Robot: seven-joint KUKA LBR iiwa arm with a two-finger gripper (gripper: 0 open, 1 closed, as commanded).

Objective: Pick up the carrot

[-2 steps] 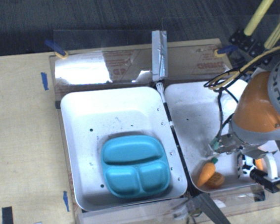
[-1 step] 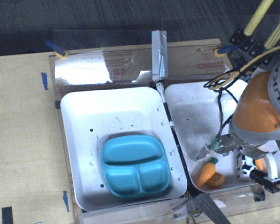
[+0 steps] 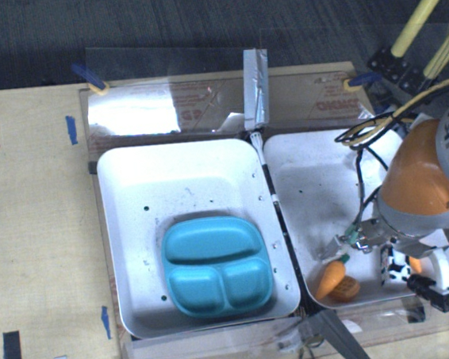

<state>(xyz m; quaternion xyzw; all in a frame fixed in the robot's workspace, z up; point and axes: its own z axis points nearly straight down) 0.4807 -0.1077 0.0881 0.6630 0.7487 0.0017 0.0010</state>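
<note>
The carrot (image 3: 330,276), orange with a small green top, lies near the front left corner of the right bin (image 3: 312,173). A brownish round item (image 3: 347,288) rests against its lower right side. My gripper (image 3: 357,239) hangs just above and right of the carrot's green end, under the orange wrist band (image 3: 420,178). Nothing shows between its fingers.
A blue three-compartment tray (image 3: 216,265) sits in the left bin (image 3: 130,192) toward the front. A small black-and-white object (image 3: 395,268) lies in the right bin under the arm. Cables (image 3: 367,132) loop over the right bin's far right corner.
</note>
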